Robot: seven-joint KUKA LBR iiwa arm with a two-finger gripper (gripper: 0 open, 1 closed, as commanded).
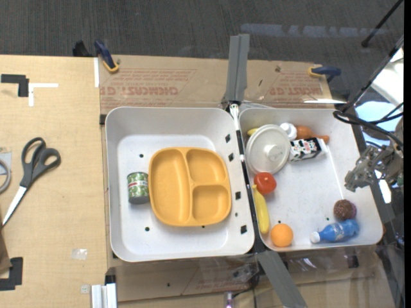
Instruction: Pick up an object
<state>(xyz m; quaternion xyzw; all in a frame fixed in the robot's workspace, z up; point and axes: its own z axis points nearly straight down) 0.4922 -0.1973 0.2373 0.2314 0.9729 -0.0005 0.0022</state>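
The right bin (308, 191) holds a white bowl (268, 149), a red tomato (265, 183), a yellow banana (261, 212), an orange (281, 235), a blue bottle (338, 231) lying on its side, a brown ball (345, 208), a black-and-white toy (306, 148) and an orange carrot (309, 133). The left bin (122, 236) holds a yellow divided plate (191, 186) and a small green can (137, 187). My gripper (359, 175) hangs by the right bin's right wall, above and to the right of the brown ball, with nothing seen between its fingers.
Scissors (29, 165) lie on the wooden bench to the left of the bins. Brown cardboard (160, 88) with blue clamps (106, 55) lies behind the bins. A grey bar (237, 69) rises between the bins at the back. Cables (372, 117) hang at the right.
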